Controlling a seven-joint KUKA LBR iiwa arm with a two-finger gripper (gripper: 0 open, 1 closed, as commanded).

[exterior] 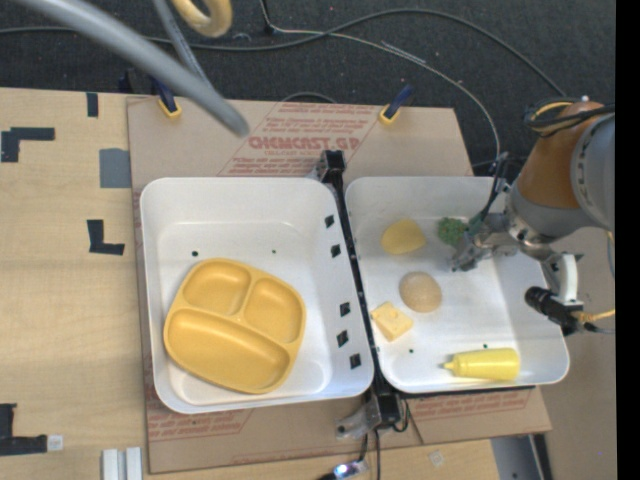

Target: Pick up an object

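Note:
In the right bin (520, 308) lie several small items: a yellow flat piece (404, 236), a green broccoli-like piece (452, 230), a beige round piece (421, 292), a pale yellow cheese wedge (391, 320) and a yellow squeeze bottle (483, 364) near the front wall. My gripper (467, 255) reaches in from the right and sits low over the bin floor. It is just right of and below the green piece, and above and to the right of the beige round piece. Nothing is visibly held in it.
The left bin (160, 208) holds a yellow divided plate (234, 324). A black clip strip (345, 268) runs along the wall between the bins. The arm's orange band (550, 168) hangs over the right bin's right rim. Cables cross the dark floor behind the bench.

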